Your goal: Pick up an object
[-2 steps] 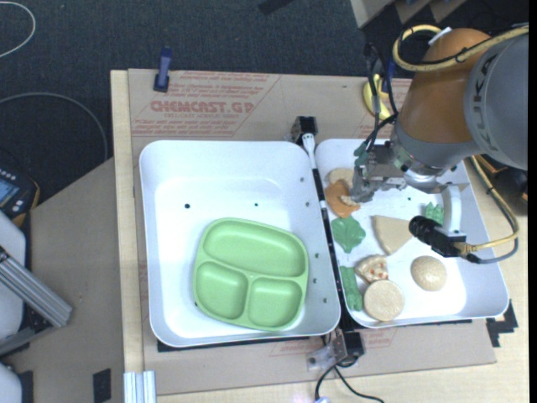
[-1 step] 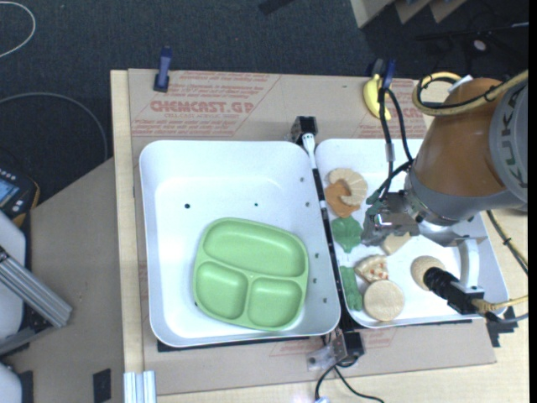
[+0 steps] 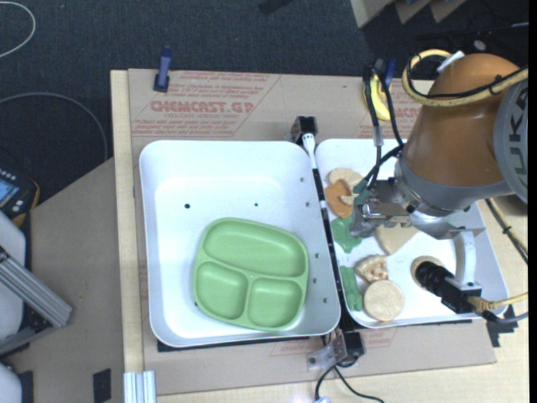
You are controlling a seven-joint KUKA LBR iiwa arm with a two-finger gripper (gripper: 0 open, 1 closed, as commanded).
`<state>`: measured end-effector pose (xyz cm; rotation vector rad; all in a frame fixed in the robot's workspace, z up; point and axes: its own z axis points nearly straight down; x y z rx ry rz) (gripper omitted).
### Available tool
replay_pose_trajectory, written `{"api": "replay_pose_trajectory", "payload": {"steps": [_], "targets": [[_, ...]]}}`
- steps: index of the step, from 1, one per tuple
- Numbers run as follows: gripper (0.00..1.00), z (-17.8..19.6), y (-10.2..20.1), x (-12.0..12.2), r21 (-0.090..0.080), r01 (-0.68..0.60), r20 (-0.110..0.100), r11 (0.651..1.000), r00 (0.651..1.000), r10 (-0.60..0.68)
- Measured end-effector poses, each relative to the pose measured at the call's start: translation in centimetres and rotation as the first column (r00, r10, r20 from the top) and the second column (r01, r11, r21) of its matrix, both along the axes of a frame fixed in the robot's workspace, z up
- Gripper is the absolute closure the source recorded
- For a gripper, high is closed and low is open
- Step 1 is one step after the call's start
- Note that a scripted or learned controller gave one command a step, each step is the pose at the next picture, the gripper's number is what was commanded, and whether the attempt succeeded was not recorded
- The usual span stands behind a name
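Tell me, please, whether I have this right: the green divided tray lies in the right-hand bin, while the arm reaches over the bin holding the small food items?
Not quite: the camera view shows the green divided tray in the left bin. The arm does reach over the right bin, above the small food items.

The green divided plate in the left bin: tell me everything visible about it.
The green divided plate is pale green, apparently plastic, a rounded rectangle with one long compartment and two smaller ones. It lies flat, right side up and slightly skewed, on the floor of the left bin, toward the near right corner. Its compartments hold nothing visible.
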<state>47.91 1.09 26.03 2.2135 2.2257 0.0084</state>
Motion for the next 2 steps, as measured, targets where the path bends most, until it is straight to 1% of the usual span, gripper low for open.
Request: {"api": "replay_pose_trajectory", "payload": {"steps": [1, 2], "targets": [[1.00, -2.1, 5.7, -0.1, 0.000, -0.001, -0.011, 1.000, 1.000, 0.001], [1.00, -7.9, 3.4, 0.0, -0.003, 0.009, -0.015, 1.000, 1.000, -0.009]]}}
